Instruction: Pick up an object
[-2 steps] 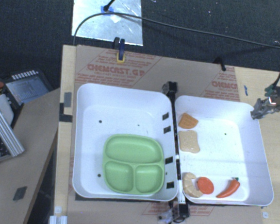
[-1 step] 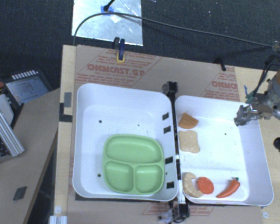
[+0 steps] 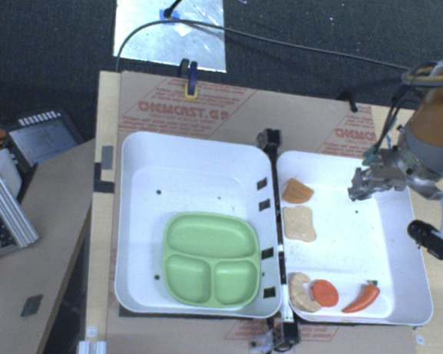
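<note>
Open floor across the right bin [image 3: 399,257], food pieces only along its left wall and near edge.

A bench [image 3: 104,201] topped with printed cardboard [image 3: 235,112] bears two white bins [image 3: 200,151] side by side.

A robotics lab — two white bins [image 3: 200,151] sit on a bench [image 3: 235,108] covered with printed cardboard, cables [image 3: 295,44] trail past its far edge, and aluminium framing [image 3: 4,199] stands off its left edge.
</note>
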Controlling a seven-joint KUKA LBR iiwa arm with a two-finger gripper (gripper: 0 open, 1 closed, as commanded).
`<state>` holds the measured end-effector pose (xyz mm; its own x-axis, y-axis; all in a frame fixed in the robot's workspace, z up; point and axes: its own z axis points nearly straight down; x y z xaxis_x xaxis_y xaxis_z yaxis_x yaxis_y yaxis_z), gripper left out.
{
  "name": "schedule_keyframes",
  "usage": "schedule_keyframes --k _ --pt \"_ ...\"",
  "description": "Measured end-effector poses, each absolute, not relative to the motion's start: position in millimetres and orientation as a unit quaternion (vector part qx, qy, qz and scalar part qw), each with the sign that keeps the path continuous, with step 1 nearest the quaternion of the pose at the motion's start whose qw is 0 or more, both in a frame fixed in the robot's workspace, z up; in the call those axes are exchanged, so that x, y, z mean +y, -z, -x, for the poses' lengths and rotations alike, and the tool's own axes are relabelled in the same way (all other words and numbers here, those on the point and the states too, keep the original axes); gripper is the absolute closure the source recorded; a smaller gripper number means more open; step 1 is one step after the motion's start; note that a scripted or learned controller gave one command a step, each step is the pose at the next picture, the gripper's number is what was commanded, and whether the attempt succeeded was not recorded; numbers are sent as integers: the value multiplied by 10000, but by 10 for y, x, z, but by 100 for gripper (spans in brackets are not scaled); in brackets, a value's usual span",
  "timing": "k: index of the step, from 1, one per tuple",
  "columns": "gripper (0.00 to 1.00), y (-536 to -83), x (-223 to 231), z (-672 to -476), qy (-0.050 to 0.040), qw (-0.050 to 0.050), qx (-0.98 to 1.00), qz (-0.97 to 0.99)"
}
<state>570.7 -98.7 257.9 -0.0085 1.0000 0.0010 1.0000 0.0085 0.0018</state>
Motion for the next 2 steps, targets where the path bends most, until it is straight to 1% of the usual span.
schedule_keyframes --k 1,2 --pt "100 -2618 -509 -5603 -11 -4 7103 -7039" --pt "100 -2466 42 -5562 -7 -4 7103 -7039"
